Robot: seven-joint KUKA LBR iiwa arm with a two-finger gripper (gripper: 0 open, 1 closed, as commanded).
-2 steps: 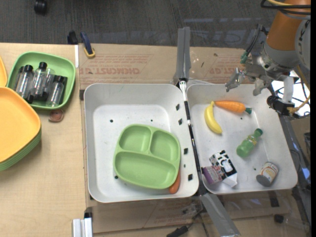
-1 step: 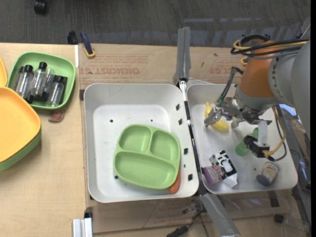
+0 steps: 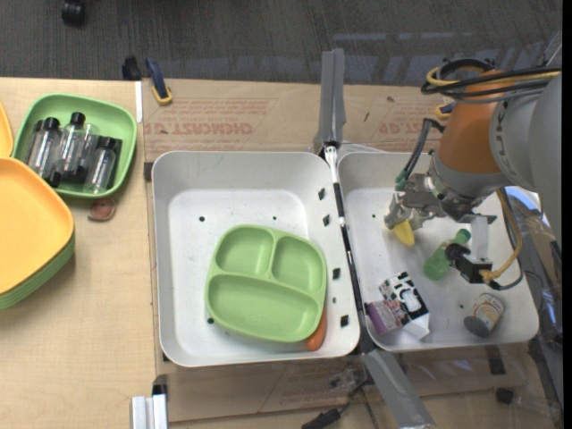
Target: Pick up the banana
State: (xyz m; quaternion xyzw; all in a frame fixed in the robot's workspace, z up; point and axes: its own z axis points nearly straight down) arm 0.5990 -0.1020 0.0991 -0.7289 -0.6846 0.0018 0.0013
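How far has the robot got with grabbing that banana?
The arm has reached into the right-hand white bin, and its two-finger gripper sits right over the small yellow banana, so the approach looks done. Whether it has a grip on the banana I cannot tell. Left to do: lift it out. The green toy and the small tin can lie apart in the same bin.

Grey carpet floor (image 3: 268,16), wooden bench (image 3: 89,329)

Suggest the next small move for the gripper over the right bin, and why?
Probably a short straight lift to test the grasp. The two-finger gripper sits low in the right white bin, right at the small yellow banana, whose tip pokes out below it. Whether it's actually gripped is unclear.
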